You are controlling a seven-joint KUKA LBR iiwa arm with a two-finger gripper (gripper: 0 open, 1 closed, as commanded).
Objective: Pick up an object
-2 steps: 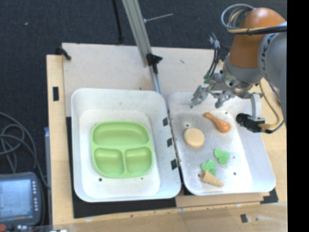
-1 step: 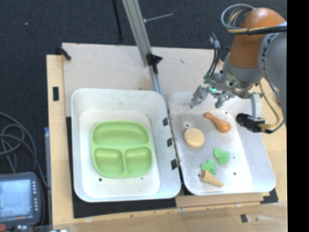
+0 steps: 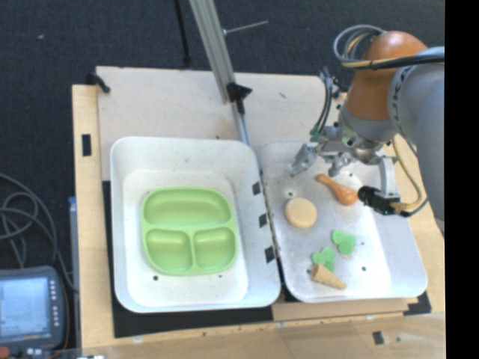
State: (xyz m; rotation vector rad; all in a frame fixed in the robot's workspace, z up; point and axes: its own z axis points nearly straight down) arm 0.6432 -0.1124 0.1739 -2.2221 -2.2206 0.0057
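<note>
Camera view showed two white bins; the left bin [image 3: 127, 163] held a green divided tray [image 3: 189, 229]; the right bin [image 3: 397, 264] held an orange drumstick [image 3: 338, 188], tan disc [image 3: 301, 213], green pieces [image 3: 334, 248], cone [image 3: 328, 276]; gripper [image 3: 329, 159] hovered above the drumstick, finger state unclear.

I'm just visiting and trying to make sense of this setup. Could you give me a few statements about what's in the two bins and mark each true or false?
1. The green tray lies in the left bin. True.
2. The tray has three compartments. True.
3. The round tan cookie sits on the tray. False: it lies in the right bin.
4. The gripper is over the left bin. False: it is over the right bin's far end, near the orange carrot-like toy.
5. An ice-cream cone toy lies at the right bin's near edge. True.
</note>
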